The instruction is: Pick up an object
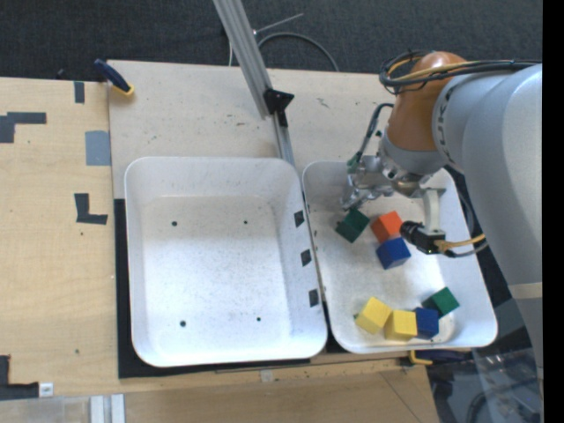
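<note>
Right bin [480, 320] held seven blocks: two green, two blue, two yellow, one orange. Dark green block [352, 226] lay at the bin's upper left, directly beneath the gripper [359, 198]; contact possible, grip state indeterminable. Orange block [385, 226] and blue block [393, 252] sat beside it.

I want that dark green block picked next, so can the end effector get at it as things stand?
Probably yes. The end effector is just above the dark green block, whose top looks uncovered. The orange block sits close on one side and may crowd a finger.
</note>
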`<action>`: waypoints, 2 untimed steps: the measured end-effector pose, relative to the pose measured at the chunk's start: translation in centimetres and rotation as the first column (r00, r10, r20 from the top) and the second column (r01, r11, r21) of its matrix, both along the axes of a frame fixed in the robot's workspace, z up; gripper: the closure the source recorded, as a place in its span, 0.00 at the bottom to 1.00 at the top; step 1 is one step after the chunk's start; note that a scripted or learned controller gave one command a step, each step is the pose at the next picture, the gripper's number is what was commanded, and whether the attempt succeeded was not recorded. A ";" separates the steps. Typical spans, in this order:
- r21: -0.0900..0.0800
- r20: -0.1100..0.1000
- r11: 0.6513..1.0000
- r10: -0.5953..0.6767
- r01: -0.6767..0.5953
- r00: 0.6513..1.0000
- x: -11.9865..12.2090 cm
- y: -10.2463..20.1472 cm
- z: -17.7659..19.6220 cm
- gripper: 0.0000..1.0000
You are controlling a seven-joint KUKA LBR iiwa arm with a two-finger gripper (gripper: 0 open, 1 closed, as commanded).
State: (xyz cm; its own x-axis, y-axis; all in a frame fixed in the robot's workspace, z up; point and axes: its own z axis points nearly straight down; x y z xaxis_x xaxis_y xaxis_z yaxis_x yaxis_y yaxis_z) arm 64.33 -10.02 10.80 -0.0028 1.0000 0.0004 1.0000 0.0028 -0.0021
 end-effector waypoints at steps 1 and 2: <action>-0.002 0.007 1.000 -0.002 0.002 1.000 -0.2 -0.8 6.0 1.00; -0.002 0.009 1.000 -0.001 0.001 1.000 0.2 -1.0 12.3 1.00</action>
